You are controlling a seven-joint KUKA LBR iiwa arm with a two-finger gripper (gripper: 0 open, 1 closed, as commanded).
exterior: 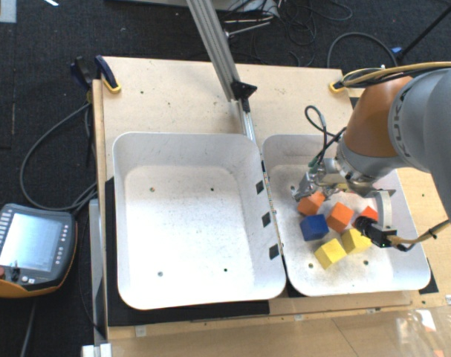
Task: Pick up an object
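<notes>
Several small blocks lie clustered in the right bin (403, 277): an orange block (310, 204), a second orange block (341, 216), a blue block (313, 228), a yellow block (330, 253) and another yellow block (355, 241). A small red-orange piece (368, 214) sits at the cluster's right. My gripper (319, 185) hangs low over the bin, just above the first orange block. The wrist hides its fingertips.
The left bin (136, 199) stands beside the right one, sharing a raised divider with black tabs (266, 218). A metal strut (214, 39) slants in from the top. A teach pendant (28, 248) lies off the bench at the left.
</notes>
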